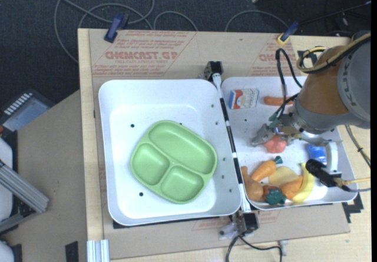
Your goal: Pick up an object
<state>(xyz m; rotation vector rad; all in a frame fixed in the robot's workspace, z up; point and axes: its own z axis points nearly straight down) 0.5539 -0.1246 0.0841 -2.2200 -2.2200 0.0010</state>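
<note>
On my feed the nearest candidate is a pink rounded toy (275,145), lying in the middle of the right bin (252,86). The gripper (263,136) sits low over that bin, just beside the toy on its upper left, and may be touching its edge. From this angle I cannot tell whether the tool is spread or pressed together, and I see nothing held in it. The grey arm with its orange band (321,91) comes in from the right, above the bin's far half.

Towards the near wall of the same bin is a cluster of play food. It includes a toy carrot (263,169), a pale yellow piece (283,175), a banana (303,188), a small teal item (274,198) and a brownish-orange piece (254,191). A small blue item (317,154) lies to the right of the pink toy. At the far end I see a white packet with red and blue print (243,98) and, beside it, an orange stick-like piece (272,100).

The left bin (118,102) holds a green divided plate (173,161).
</note>
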